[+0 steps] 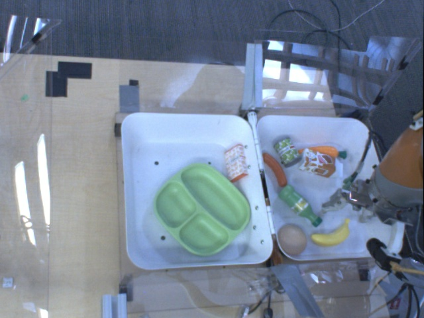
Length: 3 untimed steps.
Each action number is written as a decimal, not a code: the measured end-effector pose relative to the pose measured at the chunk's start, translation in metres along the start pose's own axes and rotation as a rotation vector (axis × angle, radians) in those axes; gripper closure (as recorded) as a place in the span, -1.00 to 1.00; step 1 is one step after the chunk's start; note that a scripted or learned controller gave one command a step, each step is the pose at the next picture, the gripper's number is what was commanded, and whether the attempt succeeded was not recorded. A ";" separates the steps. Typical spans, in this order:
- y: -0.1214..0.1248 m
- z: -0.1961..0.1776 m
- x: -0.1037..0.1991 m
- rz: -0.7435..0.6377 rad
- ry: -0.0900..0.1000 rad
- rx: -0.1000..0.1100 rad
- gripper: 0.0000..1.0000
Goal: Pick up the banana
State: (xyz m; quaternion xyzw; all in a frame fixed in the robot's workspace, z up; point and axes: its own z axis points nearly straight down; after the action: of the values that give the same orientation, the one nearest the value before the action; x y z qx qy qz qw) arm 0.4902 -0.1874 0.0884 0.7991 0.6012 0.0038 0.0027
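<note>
The banana [331,234] is small, yellow and curved, lying free in the right bin [358,132] beside a beige ball [291,239]. The pincer [341,197] hovers just above; its grip state cannot be told.

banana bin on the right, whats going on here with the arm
A grey robot arm with an orange band reaches in from the right, and its gripper sits low over the right bin, just above the banana. The banana lies on the bin floor near the front, beside an egg and a green bottle. Nothing is lifted yet. The left bin holds a green divided plate and a small packet.
</note>
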 end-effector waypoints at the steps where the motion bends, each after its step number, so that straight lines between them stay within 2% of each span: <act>1: -0.003 0.000 0.009 0.081 -0.004 -0.002 -1.00; 2: 0.000 -0.012 0.012 0.072 -0.001 -0.008 1.00; 3: 0.000 -0.012 0.012 0.072 -0.001 -0.008 -1.00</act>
State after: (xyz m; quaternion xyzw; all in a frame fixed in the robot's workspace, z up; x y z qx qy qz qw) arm 0.4931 -0.1762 0.1002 0.8200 0.5722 0.0057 0.0062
